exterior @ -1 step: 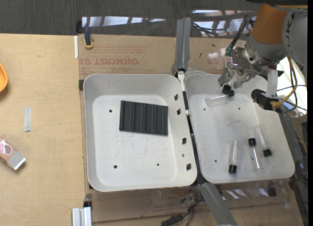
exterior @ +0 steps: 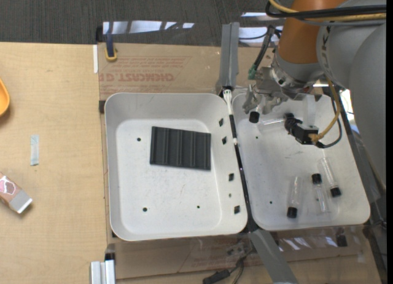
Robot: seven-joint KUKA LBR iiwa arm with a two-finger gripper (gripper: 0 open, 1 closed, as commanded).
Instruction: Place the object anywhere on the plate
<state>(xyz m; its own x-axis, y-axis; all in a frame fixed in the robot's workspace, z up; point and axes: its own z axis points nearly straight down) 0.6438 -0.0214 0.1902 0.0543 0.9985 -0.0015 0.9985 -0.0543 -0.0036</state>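
Several clear vials with black caps lay in the right bin (exterior: 353, 212). One vial (exterior: 265, 119) sat apart from the rest at the bin's upper left, lying flat, black cap pointing toward the divider between the bins. The other vials (exterior: 319, 190) were clustered loosely at the lower right of the same bin, some lying, one near the front edge with its cap down-left. None were on the plate.

Plate (exterior: 181, 148) = dark grey ribbed rectangle, lying flat in the upper middle of the left bin (exterior: 123, 215), slightly rotated, nothing on it.

Gripper (exterior: 254, 102) hung just above and beside the lone vial's cap end, low over the upper-left corner of the right bin. Could not tell how wide it was set, or whether it had any hold of the vial; metal parts blurred together there.

Arm (exterior: 310, 12) reached in from the upper right, orange band directly above the wrist, wrist pointing down and slightly left. Black and yellow cables looped over the band, and a black connector (exterior: 299, 130) dangled below the wrist over the bin.

Outward: printed cardboard (exterior: 147, 71) behind the bins; on the wooden bench to the left, a small grey strip (exterior: 34, 150) and a pink-white packet (exterior: 13, 194), well apart from the bins.
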